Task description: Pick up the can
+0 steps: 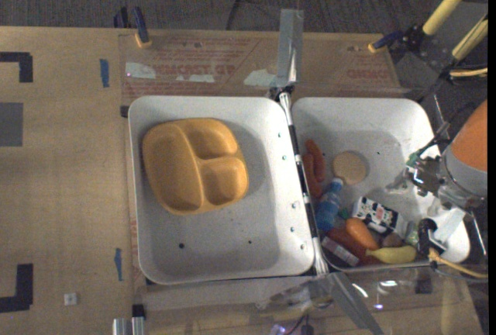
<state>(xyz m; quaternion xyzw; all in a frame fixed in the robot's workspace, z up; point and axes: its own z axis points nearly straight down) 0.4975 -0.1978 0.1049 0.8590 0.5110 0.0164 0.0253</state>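
Clutter (358, 236) crowding the right bin's (372, 116) near-left corner, its far half lying open, yellow tray (194, 165) occupying the left bin's (256, 240) far side

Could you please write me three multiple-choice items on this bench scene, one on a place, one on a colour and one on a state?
1. Where does the divided plate lie?
A. In the left bin
B. In the right bin
C. On the bare bench

2. What colour is that plate?
A. Blue
B. Yellow-orange
C. Green

3. How do the small things in the right bin lie?
A. Spread evenly over the floor
B. Stacked in one tower at the middle
C. Crowded toward the near left corner

Answers: 1 A, the plate sits on the left bin's floor; 2 B, its three compartments are all yellow-orange; 3 C, the banana, carrot and bottle crowd together there.
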